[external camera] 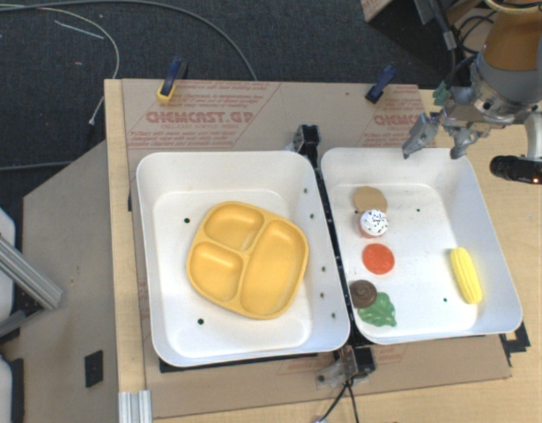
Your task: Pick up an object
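Five small objects lie in the right bin (491, 236), tan disc (370, 198) nearest the empty gripper (438, 143), fingers spread wide above the bin's far rim; yellow corn (466, 274) sits well apart; left bin (165, 236) holds a yellow divided plate (247, 259) on the cardboard-topped bench (129, 192).

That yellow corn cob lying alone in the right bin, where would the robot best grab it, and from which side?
Probably around the middle of the long yellow plastic corn cob, coming straight down from above. It lies flat on the right white bin, its length running roughly toward and away from the camera, so fingers closing across its narrow width should fit. Bare floor lies on both long sides. The end effector hovers over the bin's far rim.
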